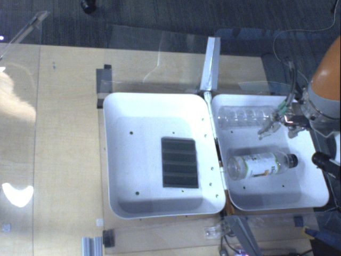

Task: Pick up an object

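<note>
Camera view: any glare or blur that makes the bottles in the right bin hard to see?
Camera view: glare patches sit on the bench at far left, away from the bins; the clear bottle nearly blends into the white bin; the labelled bottle reads clearly; the gripper looks slightly soft.

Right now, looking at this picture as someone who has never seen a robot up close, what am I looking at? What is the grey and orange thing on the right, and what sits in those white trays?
You are looking down at a slant from one fixed camera above a wooden bench. The grey and orange shape at the right is a robot arm. At its end is a gripper, a two-finger claw for picking things up, hovering over the right bin.

Two shallow white bins sit side by side. The left bin holds a flat dark ribbed rectangle. The right bin holds two bottles lying on their sides: a clear plastic bottle near the far edge and a labelled bottle with a dark cap nearer the camera.

Nothing is visibly held between the fingers.
</note>
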Robot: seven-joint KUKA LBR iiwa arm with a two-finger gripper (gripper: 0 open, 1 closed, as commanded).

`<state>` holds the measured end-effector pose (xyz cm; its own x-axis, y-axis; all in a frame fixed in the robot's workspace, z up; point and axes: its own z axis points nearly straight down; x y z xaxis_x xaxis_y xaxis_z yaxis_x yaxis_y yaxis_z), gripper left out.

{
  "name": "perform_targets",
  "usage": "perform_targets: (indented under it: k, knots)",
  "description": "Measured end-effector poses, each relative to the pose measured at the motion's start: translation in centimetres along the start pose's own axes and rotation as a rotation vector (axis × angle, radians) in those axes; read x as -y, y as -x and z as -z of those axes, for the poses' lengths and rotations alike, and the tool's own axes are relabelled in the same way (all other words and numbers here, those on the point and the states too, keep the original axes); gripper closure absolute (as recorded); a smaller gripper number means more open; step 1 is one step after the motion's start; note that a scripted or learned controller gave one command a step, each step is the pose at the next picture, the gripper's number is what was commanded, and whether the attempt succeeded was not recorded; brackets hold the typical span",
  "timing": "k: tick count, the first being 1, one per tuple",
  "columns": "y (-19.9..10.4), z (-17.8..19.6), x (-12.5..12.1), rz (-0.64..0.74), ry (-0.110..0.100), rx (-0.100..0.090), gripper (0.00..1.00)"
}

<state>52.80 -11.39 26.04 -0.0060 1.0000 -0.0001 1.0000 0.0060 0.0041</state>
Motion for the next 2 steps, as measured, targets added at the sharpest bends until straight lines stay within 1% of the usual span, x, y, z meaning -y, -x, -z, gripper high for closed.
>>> perform_targets:
  k: [1,2]
  knots:
    - [3.1,-10.7,-2.5,0.161,-0.001,0.0,0.0]
    - [-1.2,-17.0,1.0,0.283,0.012,0.003,0.0]
